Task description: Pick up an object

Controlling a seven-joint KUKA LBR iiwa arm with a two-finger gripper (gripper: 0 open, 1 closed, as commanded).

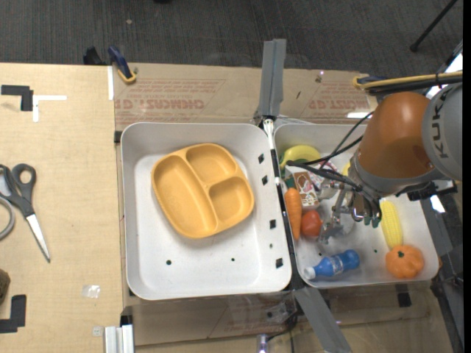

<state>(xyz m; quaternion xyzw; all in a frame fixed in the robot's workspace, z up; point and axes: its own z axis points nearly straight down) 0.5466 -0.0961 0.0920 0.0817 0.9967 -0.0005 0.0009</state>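
Light wood surface (59, 197) on the left, dark grey carpet floor (221, 13) along the top, brown cardboard sheet (191, 94) under two white bins. Scissors (26, 204) lying near the surface's left edge, blue-handled clamp (121, 65) at the cardboard's top left corner. Left bin (140, 271) carrying just an orange divided plate (202, 190), roughly centre, tilted a bit. Right bin (423, 226) packed: orange carrot (294, 208) along its left wall, red tomato (311, 223) just beside it, yellow banana (300, 154) near the top left corner, blue bottle (335, 264) lying near the bottom edge, corn cob (391, 223) and small orange pumpkin (405, 261) toward the bottom right corner. Tool (338, 219) low over the middle of the right bin, near the tomato. Honestly can't tell its state, too much cable clutter. Arm's orange band (397, 138) hiding the bin's top right part.
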